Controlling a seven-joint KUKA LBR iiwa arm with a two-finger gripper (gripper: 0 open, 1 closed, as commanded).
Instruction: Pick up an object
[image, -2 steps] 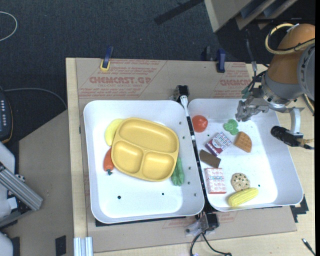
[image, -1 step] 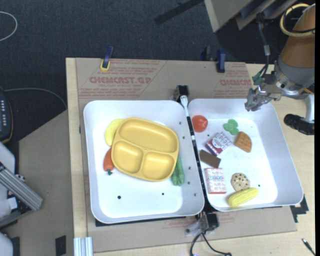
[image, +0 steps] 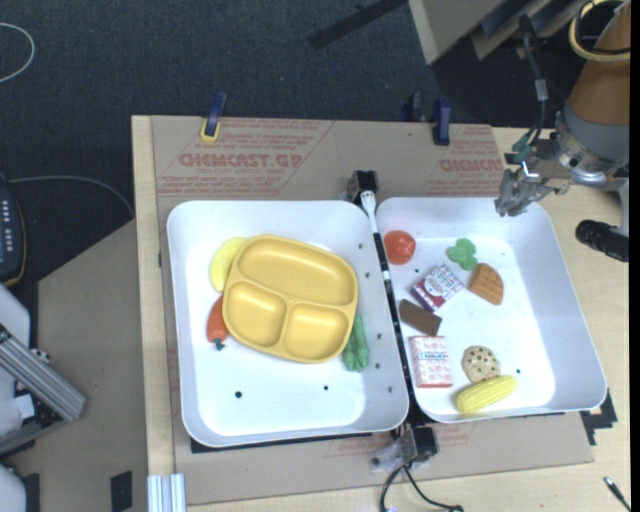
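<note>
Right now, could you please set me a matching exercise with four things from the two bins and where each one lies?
Things:
1. yellow divided tray
2. tomato
3. corn cob
4. gripper

Places:
A. near front edge of the right bin
B. over the far rim of the right bin
C. middle of the left bin
D. far left part of the right bin, beside the divider

Pairs: 1-C, 2-D, 3-A, 4-B
</note>
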